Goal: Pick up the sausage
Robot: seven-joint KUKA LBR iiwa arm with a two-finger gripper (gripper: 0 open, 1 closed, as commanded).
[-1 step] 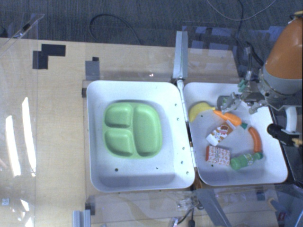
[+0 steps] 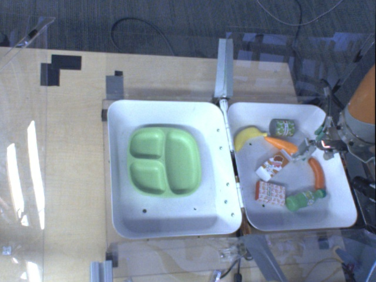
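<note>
Fingers (image 2: pixel 303 152) of the gripper (image 2: pixel 305 150) were too small and blurred for you to judge; you could not tell whether they were spread or closed, and nothing could be seen held between them. They pointed left and down into the right bin (image 2: pixel 338 216), reaching from the arm (image 2: pixel 358 119) at the right edge, grey with its orange band above the wrist. Just below and right of the tips lay the sausage (image 2: pixel 317 173), an orange-red link resting on the bin floor, running from near the gripper down toward the bin's lower right; you could see it close to the tips but not clasped by them. Left of the tips sat a carrot (image 2: pixel 281 143), slanted, with a yellow lemon (image 2: pixel 248 137) beside it against the bin's left wall. Above the carrot stood a small green can (image 2: pixel 282 127). Below the carrot lay a small white and red bottle (image 2: pixel 271 168), and under that a red and white packet (image 2: pixel 269 192). A green bottle (image 2: pixel 304 199) lay on its side just right of the packet, below the sausage's lower end. In the left bin (image 2: pixel 117 157) rested a green divided plate (image 2: pixel 164 161) with three compartments.
</note>
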